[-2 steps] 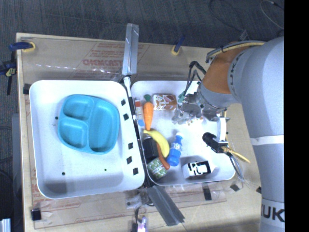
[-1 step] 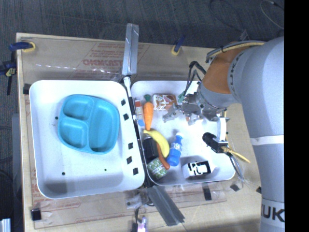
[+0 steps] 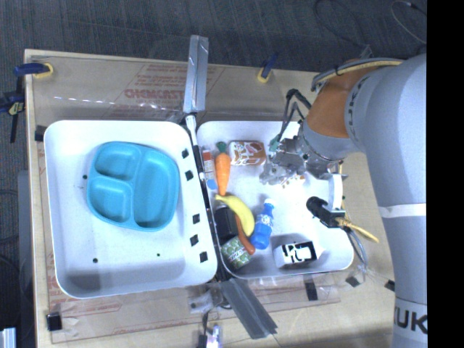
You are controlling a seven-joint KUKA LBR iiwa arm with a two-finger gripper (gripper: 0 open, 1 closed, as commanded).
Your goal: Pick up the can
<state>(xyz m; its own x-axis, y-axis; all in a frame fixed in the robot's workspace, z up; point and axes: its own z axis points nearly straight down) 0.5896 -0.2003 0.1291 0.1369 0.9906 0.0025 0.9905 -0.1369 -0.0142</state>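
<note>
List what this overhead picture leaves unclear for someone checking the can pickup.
- Gripper: a blurred metallic cluster under the wrist in the camera view; open or shut cannot be told.
- Can: partly covered by the banana and dark items beside it; its label is too small to read.
- Arm: cut off by the view's right side.
- White box: its black marking is too small to make out.

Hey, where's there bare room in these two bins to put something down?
The left bin has bare floor all around the blue tray, widest along its near edge. In the right bin, only a patch between the blue bottle and the gripper; its left side is crowded with carrot, banana and can.
</note>
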